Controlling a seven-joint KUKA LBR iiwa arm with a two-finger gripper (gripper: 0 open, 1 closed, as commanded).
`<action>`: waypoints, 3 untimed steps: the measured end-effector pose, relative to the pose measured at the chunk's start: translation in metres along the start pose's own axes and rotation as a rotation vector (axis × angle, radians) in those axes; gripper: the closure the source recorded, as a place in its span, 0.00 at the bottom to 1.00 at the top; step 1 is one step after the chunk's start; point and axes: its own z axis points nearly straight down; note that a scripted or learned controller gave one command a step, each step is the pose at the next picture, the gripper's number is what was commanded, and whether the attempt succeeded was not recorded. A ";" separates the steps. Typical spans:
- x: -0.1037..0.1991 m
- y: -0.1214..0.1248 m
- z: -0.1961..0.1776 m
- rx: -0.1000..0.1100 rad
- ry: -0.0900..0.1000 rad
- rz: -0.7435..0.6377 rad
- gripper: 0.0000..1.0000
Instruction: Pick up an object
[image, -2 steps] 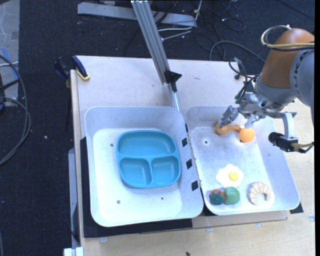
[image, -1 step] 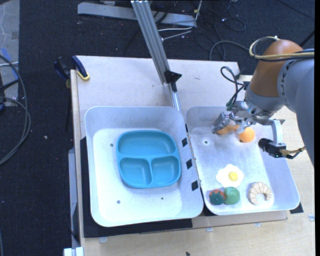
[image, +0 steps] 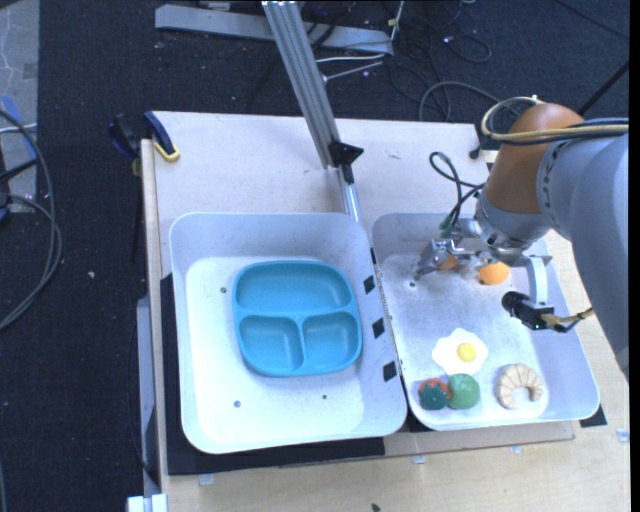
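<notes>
Lying beside the end effector (image: 440, 258), a small round orange ball (image: 493, 273).

blue tray (image: 297, 317), white bins (image: 200, 300), orange ball (image: 492, 272)

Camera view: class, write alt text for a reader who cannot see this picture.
A grey robot arm reaches from the right into the right white bin, its end effector low beside a small orange object. Nearer the front of that bin lie a toy fried egg, a green toy and a toy shrimp. The left white bin holds a blue divided tray.
</notes>
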 end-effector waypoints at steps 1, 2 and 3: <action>0.000 0.001 -0.013 -0.004 -0.001 -0.001 1.00; 0.008 0.001 -0.060 -0.008 0.000 0.000 1.00; 0.016 0.001 -0.106 -0.008 0.000 0.000 1.00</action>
